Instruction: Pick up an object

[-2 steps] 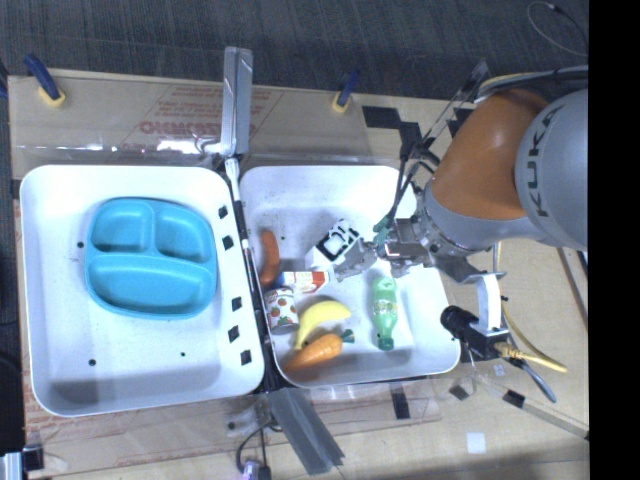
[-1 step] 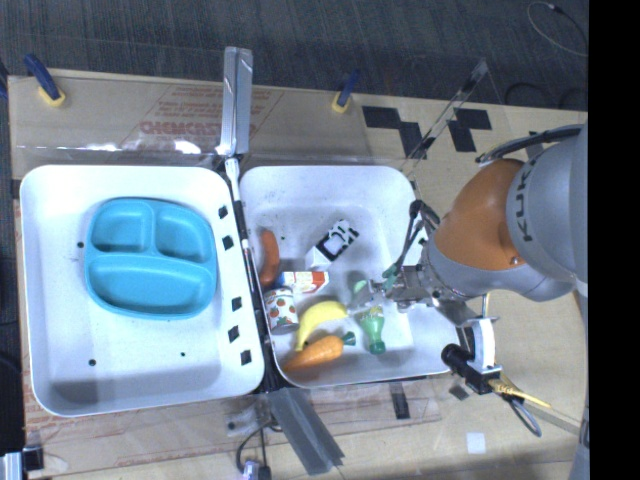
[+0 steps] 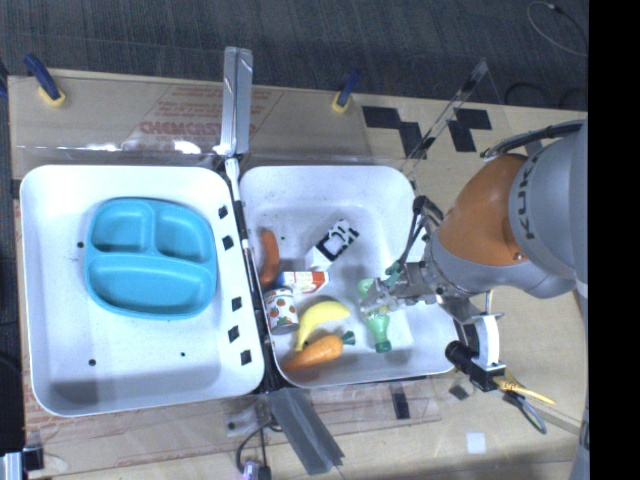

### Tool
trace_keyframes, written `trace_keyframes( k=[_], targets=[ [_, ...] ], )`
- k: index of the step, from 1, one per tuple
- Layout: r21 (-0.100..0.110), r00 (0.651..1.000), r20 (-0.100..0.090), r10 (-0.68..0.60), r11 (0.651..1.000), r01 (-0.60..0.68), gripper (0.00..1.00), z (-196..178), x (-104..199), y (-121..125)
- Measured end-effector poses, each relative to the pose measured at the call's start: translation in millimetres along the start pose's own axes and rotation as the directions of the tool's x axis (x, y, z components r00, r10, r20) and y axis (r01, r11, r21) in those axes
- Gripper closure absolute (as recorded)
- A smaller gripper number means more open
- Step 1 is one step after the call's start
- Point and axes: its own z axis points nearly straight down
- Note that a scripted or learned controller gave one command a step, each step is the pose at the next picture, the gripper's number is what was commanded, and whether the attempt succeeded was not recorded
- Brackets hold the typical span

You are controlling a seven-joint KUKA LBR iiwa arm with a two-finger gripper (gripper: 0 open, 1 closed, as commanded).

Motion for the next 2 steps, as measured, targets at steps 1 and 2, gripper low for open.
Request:
trace_keyframes(
  k=[1, 2],
  targets=[
    [-0.002, 0.996, -0.001, 0.092, 0.996, -0.092, 1.00, -87, 51, 47],
    [0.000, 0.995, -0.002, -0.100, 0.995, 0.100, 1.00, -72, 46, 54]
  ],
)
